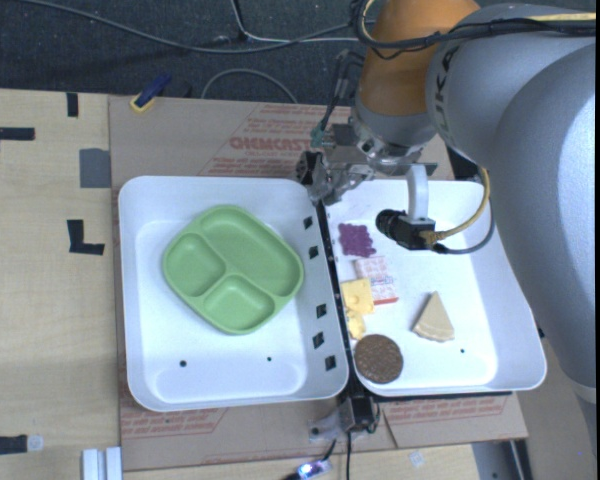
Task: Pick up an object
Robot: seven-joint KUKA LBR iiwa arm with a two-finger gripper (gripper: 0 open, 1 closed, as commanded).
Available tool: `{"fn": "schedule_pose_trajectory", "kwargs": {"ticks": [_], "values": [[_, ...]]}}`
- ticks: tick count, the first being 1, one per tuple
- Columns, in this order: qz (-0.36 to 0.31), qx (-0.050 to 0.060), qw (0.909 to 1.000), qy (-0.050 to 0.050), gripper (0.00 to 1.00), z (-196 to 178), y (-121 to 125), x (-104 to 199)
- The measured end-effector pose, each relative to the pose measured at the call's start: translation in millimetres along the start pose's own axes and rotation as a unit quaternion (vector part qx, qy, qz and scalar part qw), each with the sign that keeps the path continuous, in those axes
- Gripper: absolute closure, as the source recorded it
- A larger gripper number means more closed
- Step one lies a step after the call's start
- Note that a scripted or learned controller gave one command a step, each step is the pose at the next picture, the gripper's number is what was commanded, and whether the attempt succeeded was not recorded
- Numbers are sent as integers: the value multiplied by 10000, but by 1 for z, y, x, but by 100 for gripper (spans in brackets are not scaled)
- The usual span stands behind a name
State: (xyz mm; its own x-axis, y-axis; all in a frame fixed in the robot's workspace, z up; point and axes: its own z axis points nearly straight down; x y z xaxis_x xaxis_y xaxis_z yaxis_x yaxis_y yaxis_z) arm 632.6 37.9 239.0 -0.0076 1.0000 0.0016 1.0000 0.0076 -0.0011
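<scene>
Upper right of frame: grey arm with orange band; tool at the top of the divide between the bins, opening not discernible, nothing seen held. Left bin: green divided plate. Right bin: brown disc, tan wedge, yellow piece, purple cluster. Worktop wooden, cardboard beneath bins.

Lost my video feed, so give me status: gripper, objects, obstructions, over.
Gripper over far end of the bins' divider, nothing seen held. Food items, purple grapes nearest, in right bin. Green plate in left bin.
</scene>
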Motion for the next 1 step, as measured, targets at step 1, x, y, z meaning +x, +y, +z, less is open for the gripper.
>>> {"fn": "schedule_pose_trajectory", "kwargs": {"ticks": [1], "values": [[9, 5, 10000, -6, 100, 13, 14, 47]]}}
